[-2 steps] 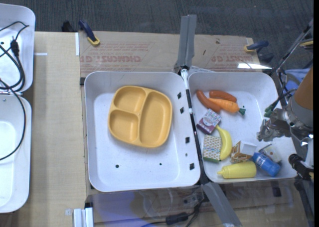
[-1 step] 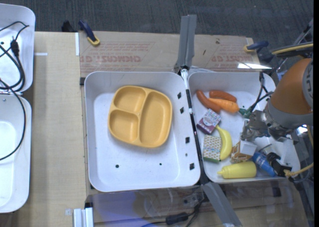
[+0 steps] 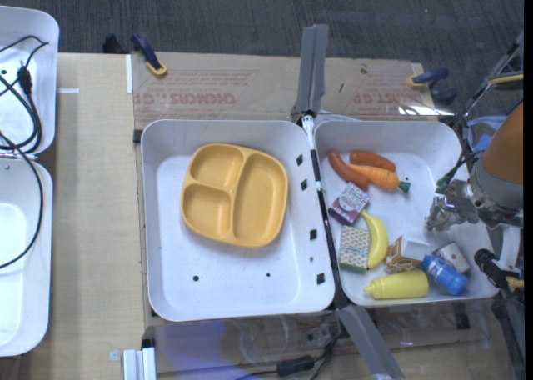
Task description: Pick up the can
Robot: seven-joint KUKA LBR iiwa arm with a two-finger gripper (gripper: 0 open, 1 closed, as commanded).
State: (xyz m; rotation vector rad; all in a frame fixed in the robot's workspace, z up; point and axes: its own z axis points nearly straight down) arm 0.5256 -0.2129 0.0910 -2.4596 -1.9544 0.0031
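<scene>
I see the blue can [image 3: 445, 275] lying on its side at the right bin's [image 3: 416, 138] near edge, beside the yellow mustard bottle [image 3: 395, 286]. Just beyond, my gripper [image 3: 443, 217] hovers; fingers' state, I cannot tell.

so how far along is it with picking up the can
Nothing looks done yet: the blue can lies on its side in the right bin, beside the yellow bottle. In hand: the tool hangs over the bin's right part, up-frame from the can with nothing visibly held. Left: move onto the can, grip it and lift it out.
</scene>
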